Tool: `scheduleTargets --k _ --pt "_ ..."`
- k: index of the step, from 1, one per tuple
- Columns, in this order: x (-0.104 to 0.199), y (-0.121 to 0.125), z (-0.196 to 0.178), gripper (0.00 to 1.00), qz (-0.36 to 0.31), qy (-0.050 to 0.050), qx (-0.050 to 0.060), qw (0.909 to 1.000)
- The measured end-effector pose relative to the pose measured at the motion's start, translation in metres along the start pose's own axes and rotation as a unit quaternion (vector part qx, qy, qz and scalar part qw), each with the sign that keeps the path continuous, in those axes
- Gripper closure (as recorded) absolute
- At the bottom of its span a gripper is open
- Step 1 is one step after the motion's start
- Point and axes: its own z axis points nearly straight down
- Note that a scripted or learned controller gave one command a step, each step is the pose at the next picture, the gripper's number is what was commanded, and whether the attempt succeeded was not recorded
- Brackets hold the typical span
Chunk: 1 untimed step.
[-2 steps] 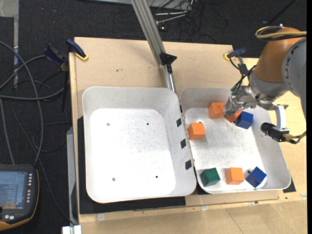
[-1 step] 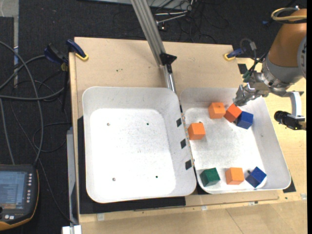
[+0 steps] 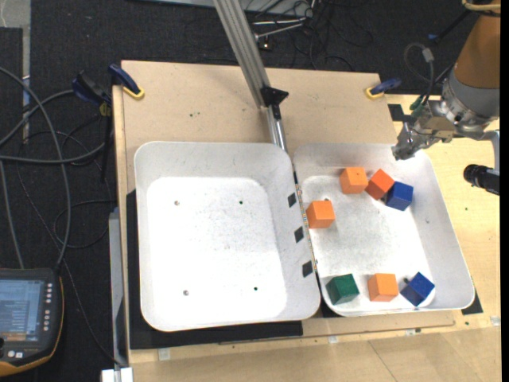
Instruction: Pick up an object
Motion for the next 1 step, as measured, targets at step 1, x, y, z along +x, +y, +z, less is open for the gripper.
scheduleTargets --k 1 --pt "-0.0006 0.002 -0.0543 1.0 0.0 0.0 0.0 1.0"
